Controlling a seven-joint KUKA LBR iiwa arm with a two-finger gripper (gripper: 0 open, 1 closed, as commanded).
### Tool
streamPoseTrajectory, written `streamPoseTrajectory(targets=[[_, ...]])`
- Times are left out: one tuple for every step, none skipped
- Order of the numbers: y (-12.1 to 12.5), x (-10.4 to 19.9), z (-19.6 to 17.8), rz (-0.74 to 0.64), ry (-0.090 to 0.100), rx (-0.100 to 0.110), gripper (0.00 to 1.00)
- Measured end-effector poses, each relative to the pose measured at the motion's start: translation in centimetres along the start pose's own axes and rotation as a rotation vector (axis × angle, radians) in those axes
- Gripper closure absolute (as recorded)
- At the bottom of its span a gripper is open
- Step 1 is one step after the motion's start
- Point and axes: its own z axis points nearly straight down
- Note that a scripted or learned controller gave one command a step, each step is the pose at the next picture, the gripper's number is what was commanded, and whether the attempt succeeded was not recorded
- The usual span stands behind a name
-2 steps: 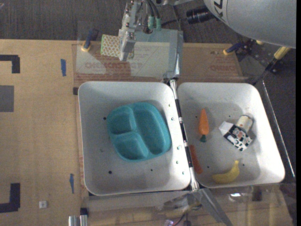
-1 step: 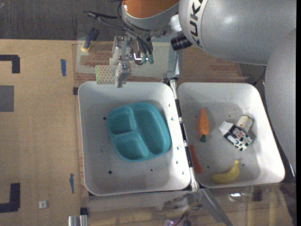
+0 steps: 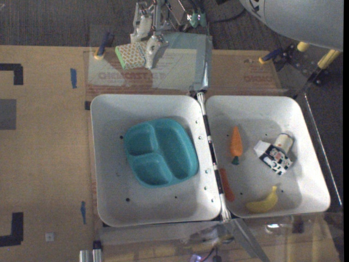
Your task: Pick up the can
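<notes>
can [image 3: 276,154] with a black-and-white label, unreadable, lies in the right bin [image 3: 313,146]; gripper [image 3: 148,42] grips a patterned green block [image 3: 130,55].

Teal divided plate [image 3: 161,152] in L bin [image 3: 103,113], carrot [image 3: 235,141], banana [image 3: 262,202], red item [image 3: 226,185] in R bin [image 3: 311,124]

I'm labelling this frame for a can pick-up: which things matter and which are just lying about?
Belongs to the job:
small white can with dark patterned label, lying in right white bin
gripper

Just lying about:
orange carrot
yellow banana
teal divided plate
green patterned block
</notes>
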Motion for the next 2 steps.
streamPoseTrajectory(targets=[[0.0,-0.01,0.01,-0.397,-0.001,-0.002,1.0],[-0.41,0.19,0.01,-0.615,0.002,-0.002,1.0]])
